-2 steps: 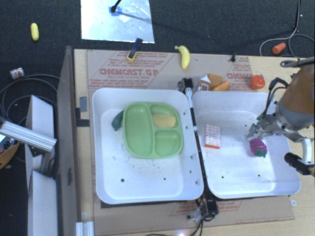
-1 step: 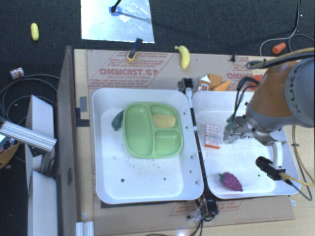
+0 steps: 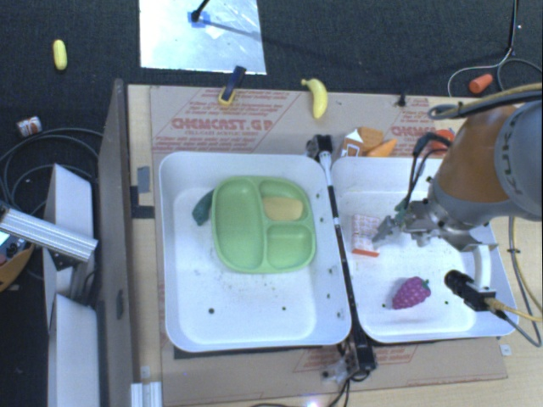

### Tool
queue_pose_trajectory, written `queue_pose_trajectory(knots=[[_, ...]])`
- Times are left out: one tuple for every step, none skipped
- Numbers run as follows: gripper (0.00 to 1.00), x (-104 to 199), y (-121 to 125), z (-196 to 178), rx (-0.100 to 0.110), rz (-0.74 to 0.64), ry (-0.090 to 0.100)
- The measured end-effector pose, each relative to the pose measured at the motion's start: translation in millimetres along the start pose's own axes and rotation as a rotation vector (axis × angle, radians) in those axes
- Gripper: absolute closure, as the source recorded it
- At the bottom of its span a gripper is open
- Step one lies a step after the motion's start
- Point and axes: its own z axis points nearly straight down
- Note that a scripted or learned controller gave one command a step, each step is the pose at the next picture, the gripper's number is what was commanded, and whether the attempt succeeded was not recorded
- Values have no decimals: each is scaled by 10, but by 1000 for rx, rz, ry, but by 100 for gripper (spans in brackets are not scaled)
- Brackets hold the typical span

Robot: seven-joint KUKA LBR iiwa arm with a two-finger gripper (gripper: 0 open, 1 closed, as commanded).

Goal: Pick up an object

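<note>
Over the right bin [image 3: 373, 325], the pincer [image 3: 383, 231] hangs beside a small packet [image 3: 366, 227]; finger state unclear.

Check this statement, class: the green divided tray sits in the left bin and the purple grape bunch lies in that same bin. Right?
Not quite. The camera view shows the green divided tray in the left bin, but the purple grape bunch lies in the right bin.

Robotics lab — cabled bench [image 3: 254, 113], arm [image 3: 496, 164]
</note>
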Motion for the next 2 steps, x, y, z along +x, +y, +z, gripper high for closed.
queue_pose_trajectory(knots=[[0, -191, -604, 468, 3, 6, 1], [100, -175, -564, 339, -4, 0, 0]])
